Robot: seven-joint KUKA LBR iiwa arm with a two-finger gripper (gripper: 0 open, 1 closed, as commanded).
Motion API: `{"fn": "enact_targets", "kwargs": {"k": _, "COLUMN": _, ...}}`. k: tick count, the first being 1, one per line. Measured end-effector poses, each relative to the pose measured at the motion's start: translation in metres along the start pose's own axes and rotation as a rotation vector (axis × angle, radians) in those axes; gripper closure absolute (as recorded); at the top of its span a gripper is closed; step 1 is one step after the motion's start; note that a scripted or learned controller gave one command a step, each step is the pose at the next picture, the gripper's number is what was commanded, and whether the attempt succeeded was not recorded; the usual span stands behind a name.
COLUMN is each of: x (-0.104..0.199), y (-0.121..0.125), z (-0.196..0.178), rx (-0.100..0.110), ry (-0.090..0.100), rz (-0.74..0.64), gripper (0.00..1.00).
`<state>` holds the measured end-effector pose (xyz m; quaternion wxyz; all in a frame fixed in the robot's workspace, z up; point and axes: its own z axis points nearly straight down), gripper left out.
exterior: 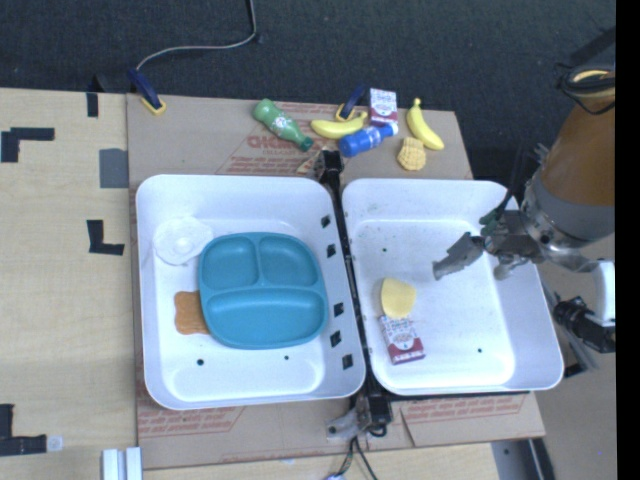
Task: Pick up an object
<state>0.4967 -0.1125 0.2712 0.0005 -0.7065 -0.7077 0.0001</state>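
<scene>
Gripper (455, 258) hangs over the right bin (520, 363), jaw state unclear. Yellow piece (397, 296) just below-left of it: light, rounded, maybe slippery; pinch across its width. Small carton (403, 339) beyond: light, stiff.

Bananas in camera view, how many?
2, both on the cardboard behind the bins: one banana lying beside the green bottle, another banana further right, above the right bin. More could hide under the clutter there.

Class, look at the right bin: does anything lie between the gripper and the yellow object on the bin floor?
Nothing visible does. The gripper hangs over the right bin, and only bare white floor separates it from the yellow object. The small red carton lies on the yellow object's far side, away from the gripper.
</scene>
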Motion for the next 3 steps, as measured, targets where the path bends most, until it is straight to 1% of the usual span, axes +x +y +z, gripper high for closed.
{"fn": "enact_targets", "kwargs": {"k": 1, "x": 0.03, "y": 0.065, "z": 0.084, "rx": 0.002, "ry": 0.0, "rz": 0.0, "gripper": 0.0}}
{"fn": "enact_targets", "kwargs": {"k": 2, "x": 0.018, "y": 0.058, "z": 0.184, "rx": -0.002, "ry": 0.0, "rz": 0.001, "gripper": 0.0}}
{"fn": "enact_targets", "kwargs": {"k": 3, "x": 0.017, "y": 0.058, "z": 0.175, "rx": -0.002, "ry": -0.001, "rz": 0.002, "gripper": 1.0}}
